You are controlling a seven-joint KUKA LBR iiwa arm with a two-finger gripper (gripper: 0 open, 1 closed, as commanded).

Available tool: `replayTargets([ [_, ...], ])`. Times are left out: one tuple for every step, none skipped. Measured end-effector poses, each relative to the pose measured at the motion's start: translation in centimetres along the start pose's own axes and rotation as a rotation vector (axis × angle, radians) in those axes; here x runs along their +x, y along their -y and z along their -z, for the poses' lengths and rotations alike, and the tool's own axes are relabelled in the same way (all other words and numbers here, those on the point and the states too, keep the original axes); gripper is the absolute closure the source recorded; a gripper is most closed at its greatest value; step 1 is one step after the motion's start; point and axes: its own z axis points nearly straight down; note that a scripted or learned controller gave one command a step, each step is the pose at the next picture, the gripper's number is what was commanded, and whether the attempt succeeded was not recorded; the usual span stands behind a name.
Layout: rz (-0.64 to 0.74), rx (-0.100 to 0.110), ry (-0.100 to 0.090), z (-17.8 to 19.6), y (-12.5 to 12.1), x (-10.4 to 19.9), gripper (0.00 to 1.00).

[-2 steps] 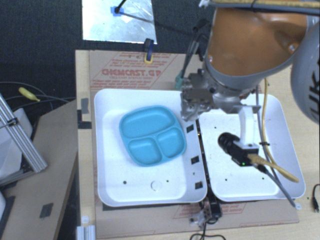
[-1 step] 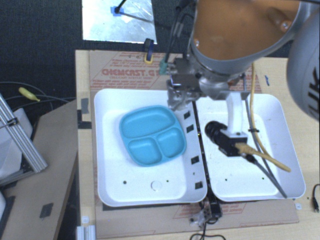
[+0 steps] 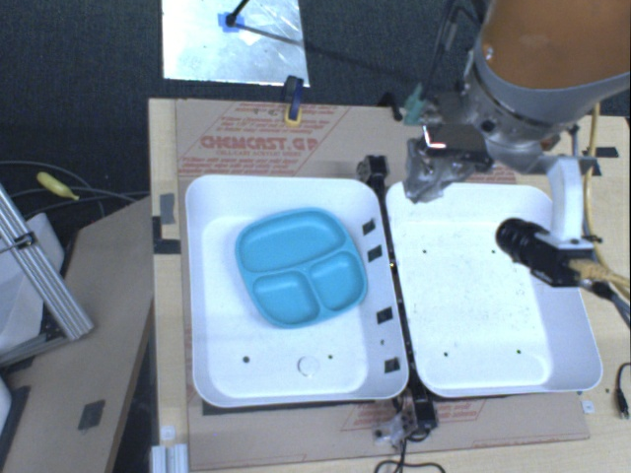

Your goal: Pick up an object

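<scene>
A light blue divided plate (image 3: 299, 266) with three compartments lies flat in the left white bin (image 3: 227, 363), a little above the bin's middle. The gripper (image 3: 426, 183) hangs at the far left corner of the right white bin (image 3: 552, 363), above the bin's rim. It is well to the right of the plate and apart from it. Nothing shows beneath it but the bin's floor. The grey arm with its orange band (image 3: 552, 18) comes in from the top right.
A black cylindrical fitting (image 3: 532, 249) on a white bracket sticks into the right bin from its right side. Black clips (image 3: 380, 254) line the ridge between the two bins. Cardboard lies under both bins; a shiny sheet (image 3: 237, 28) lies beyond it.
</scene>
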Motion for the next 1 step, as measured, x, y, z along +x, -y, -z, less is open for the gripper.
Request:
replayTargets([
  [0.014, 0.005, -0.002, -0.53, 0.15, 5.68, 1.0],
])
